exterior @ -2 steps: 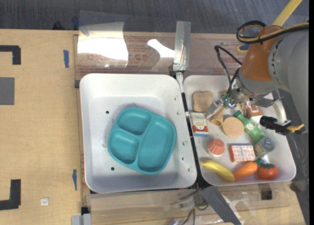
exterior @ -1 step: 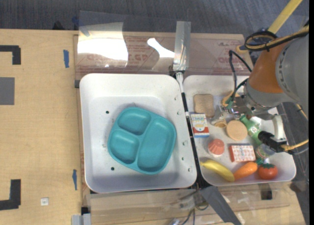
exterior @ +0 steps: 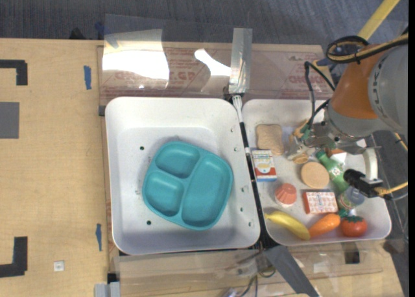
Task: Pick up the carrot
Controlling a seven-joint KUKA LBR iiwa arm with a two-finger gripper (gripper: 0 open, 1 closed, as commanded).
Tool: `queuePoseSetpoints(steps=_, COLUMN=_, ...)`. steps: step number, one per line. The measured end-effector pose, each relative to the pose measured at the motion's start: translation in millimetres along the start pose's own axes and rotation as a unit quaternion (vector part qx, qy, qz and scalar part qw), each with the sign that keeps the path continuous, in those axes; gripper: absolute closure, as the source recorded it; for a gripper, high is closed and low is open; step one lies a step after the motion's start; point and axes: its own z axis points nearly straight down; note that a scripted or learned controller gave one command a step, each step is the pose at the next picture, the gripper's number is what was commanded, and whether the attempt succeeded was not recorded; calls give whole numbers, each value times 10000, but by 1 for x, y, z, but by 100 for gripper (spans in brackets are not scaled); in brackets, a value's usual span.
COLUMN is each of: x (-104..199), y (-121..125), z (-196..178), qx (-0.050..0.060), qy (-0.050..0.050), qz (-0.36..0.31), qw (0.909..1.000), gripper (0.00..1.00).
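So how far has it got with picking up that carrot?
Nothing looks done yet: the carrot lies at the near edge of the right bin, between the banana and the tomato. In hand: the arm's end effector is over the far part of that bin, well away from the carrot. Left: moving across to the carrot, gripping it and lifting it.

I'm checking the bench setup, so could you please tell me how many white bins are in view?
2. The left bin holds a teal divided plate. The right bin holds the food items, including the carrot near its front edge, and the arm reaches over it.
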Motion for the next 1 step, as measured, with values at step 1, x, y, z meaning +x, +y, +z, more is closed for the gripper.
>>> queuePoseSetpoints(steps=1, x=7, y=74, z=-109, qx=10, qy=11, qz=622, qw=9981, gripper=100)
